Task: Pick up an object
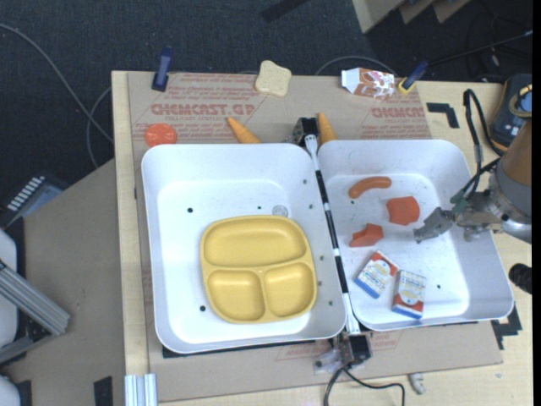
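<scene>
Objects for picking lie in the right-hand white bin (456,163): an orange sausage shape (370,186) near the back, a red-orange block (403,210) just in front of it, a smaller red wedge (367,235) toward the middle divider, and two small printed cartons (375,275) (410,293) side by side near the front rim. The gripper (433,225) hangs over this bin from the right, low beside the red-orange block, not touching any item that can be made out; whether its jaws are spread or closed cannot be told. The grey arm (511,189) rises behind it at the right edge. The left bin (169,227) holds a smooth yellow plastic tray (258,267) with three rounded compartments. Both bins are shallow, glossy and round-cornered, sitting on a brown cardboard sheet (203,100) printed with red lettering. On that sheet behind the bins lie a slice of toy bread (273,78), a blue clip (161,68), an orange disc (159,134), an orange carrot shape (243,130) and a crumpled wrapper (368,82). Dark carpet (68,24) and loose cables surround the bench.
</scene>
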